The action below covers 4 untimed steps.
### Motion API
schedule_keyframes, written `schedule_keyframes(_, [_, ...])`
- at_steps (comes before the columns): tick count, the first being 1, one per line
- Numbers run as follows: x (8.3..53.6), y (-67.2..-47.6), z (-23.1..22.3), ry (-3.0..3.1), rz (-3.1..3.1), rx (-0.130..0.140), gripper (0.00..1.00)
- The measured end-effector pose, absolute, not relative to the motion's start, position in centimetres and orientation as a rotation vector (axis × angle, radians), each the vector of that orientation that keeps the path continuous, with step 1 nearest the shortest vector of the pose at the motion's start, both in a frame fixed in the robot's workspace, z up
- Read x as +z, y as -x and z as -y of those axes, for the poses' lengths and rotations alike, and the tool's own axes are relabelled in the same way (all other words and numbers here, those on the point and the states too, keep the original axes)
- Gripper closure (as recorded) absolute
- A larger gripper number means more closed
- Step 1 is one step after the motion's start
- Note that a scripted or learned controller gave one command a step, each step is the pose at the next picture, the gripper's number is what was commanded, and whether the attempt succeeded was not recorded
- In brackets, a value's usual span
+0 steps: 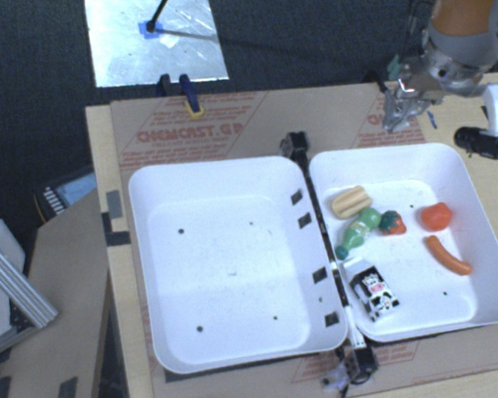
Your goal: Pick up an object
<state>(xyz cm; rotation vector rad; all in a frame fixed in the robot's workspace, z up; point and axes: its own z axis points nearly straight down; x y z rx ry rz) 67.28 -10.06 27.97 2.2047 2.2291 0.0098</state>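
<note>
Hovering above the far right corner of the bench: gripper [399, 119], hanging from the grey arm [464, 41] with its orange band, outside the right bin's [479, 237] far rim. Carrying nothing between the fingers; fingertips pointing down, sitting close together, though too small and blurred for telling how wide the gap is.

Lying in the right bin, all apart from the gripper:
- bread roll [350, 200], tan, sitting near the far left of the bin.
- green vegetable [357, 230], lying at a slant just in front of the roll.
- strawberry [391, 222], red with dark green top, sitting just right of the green vegetable, seemingly touching it.
- tomato [436, 216], orange-red, resting right of the strawberry, clearly apart.
- sausage [448, 255], orange, lying diagonally in front of the tomato.
- black-and-white cow toy [375, 292], sitting near the bin's left wall, towards the near side.

Sitting alongside: left bin [161, 249], joined to the right one by a dark clip strip [318, 230].

Lying on the dark floor beyond the bench: silvery sheet [155, 32].
</note>
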Motion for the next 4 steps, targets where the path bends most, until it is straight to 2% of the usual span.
schedule_keyframes(1, [27.3,-60.2,13.0,-2.225,-2.219,-0.003,1.00])
schedule_keyframes(2, [30.2,-65.0,7.8,-2.208,-2.227,0.009,1.00])
schedule_keyframes(3, [28.5,-55.4,8.6,-2.226,-2.224,-0.005,1.00])
schedule_keyframes(4, [33.7,-58.2,3.2,-2.209,-2.228,0.008,1.00])
